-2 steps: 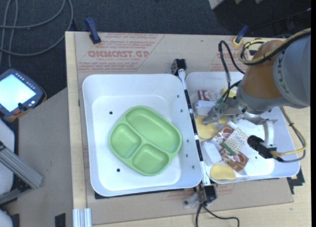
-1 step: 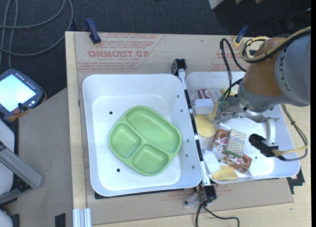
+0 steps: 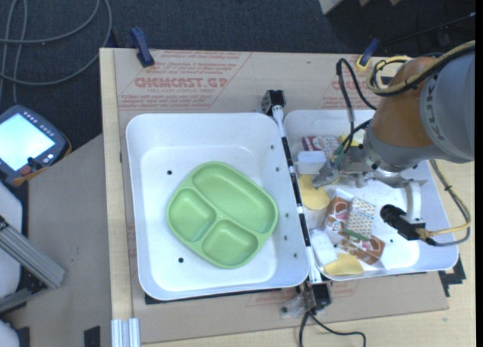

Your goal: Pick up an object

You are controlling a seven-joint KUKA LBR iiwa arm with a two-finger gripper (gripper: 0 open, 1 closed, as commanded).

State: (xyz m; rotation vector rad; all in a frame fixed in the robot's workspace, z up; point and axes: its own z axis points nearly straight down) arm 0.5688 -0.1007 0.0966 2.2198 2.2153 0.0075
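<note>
The right bin (image 3: 441,259) holds several small objects. Among them are a patterned red and white packet (image 3: 355,228), a yellow piece (image 3: 312,194) near the bin's left wall, and another yellow piece (image 3: 343,265) at the front. A white block (image 3: 309,161) and a red-printed packet (image 3: 321,142) lie toward the back. The grey arm with its orange band (image 3: 400,112) reaches in from the right. My gripper (image 3: 334,172) sits low over the bin's left middle, just above the yellow piece and beside the white block. Nothing visibly hangs from it.
The left bin (image 3: 143,142) holds a green divided plate (image 3: 221,213). A metal divider (image 3: 290,179) runs between the bins. Black and yellow cables (image 3: 355,89) loop off the arm, and a black fitting (image 3: 398,219) sits over the right bin. Blue clamps (image 3: 141,46) grip the board's back edge.
</note>
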